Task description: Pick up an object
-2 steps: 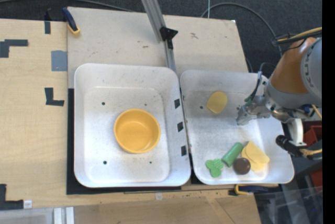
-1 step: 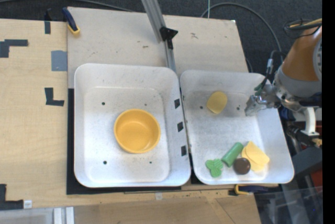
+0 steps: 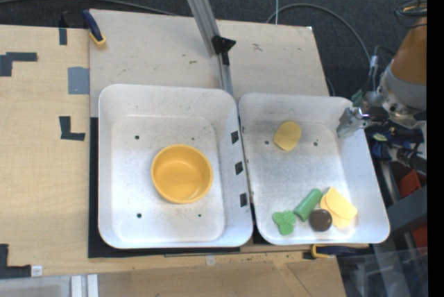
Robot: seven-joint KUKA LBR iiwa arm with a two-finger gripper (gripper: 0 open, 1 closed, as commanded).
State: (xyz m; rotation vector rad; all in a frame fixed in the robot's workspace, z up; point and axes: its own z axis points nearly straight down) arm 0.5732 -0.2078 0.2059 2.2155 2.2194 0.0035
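Observation:
In the left bin (image 3: 118,115) sits a yellow bowl (image 3: 182,173). The right bin (image 3: 260,150) holds a pale yellow lump (image 3: 287,135) near its back, and at its front corner a green piece (image 3: 298,210), a brown round piece (image 3: 320,220) and a yellow block (image 3: 340,207) lie close together. My gripper (image 3: 349,120) hangs at the right bin's right rim, beside the arm's orange band (image 3: 411,53). It is apart from every object, and nothing shows between its fingers.
A slanted metal pole (image 3: 201,1) crosses the back of the bench above the bins' join. Cables (image 3: 291,7) curve behind the right bin. A yellow-handled clamp (image 3: 94,26) lies at the board's back left corner. Clutter stands right of the bench.

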